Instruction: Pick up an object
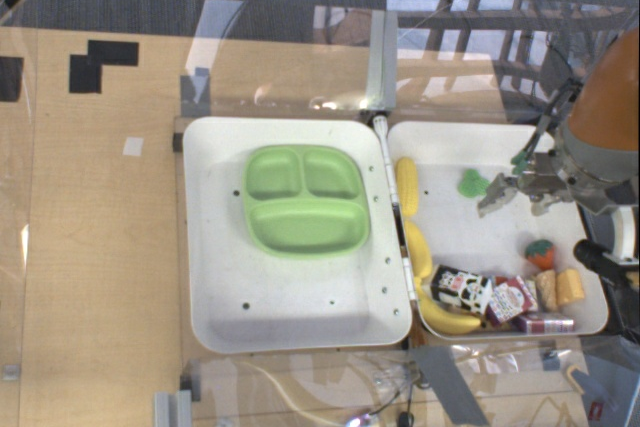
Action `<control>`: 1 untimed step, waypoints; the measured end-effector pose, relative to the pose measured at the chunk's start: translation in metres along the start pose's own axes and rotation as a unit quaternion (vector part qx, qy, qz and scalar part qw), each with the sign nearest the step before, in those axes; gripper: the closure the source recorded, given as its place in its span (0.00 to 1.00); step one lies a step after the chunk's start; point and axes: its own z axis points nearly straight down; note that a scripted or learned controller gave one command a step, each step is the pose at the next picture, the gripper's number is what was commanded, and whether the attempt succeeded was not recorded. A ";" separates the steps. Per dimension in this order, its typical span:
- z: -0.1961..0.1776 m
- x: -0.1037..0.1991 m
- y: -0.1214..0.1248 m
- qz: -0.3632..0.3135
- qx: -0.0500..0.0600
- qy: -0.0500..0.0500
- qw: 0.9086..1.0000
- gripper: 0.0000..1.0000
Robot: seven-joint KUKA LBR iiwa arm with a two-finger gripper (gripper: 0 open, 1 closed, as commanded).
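You are looking down at a slant on a wooden table (90, 245) carrying two shallow white bins side by side. The left bin (215, 310) holds a light green divided plate (304, 199) with three compartments, lying flat near the bin's middle.

The right bin (450, 147) holds the loose objects. Along its left wall lies a yellow corn cob (407, 186), and below it a banana (432, 295) curves along the wall and the bottom edge. A small green piece (472, 182) sits alone in the upper middle. Near the bottom lie a black-and-white carton (461, 289) and a red-and-white packet (512, 299), touching each other, with a small dark can (546, 323) just below. On the right side sits a small red and green fruit (541, 253), and below it a tan bread-like item (560, 289).

Your arm enters from the right, its orange band visible. The gripper (520, 192) hangs over the upper right part of the right bin, just right of the small green piece. Its fingers look spread apart, with nothing between them.
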 end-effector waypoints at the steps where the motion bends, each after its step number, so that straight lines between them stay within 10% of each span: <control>1: 0.105 0.001 0.044 -0.094 -0.001 0.000 0.996 0.00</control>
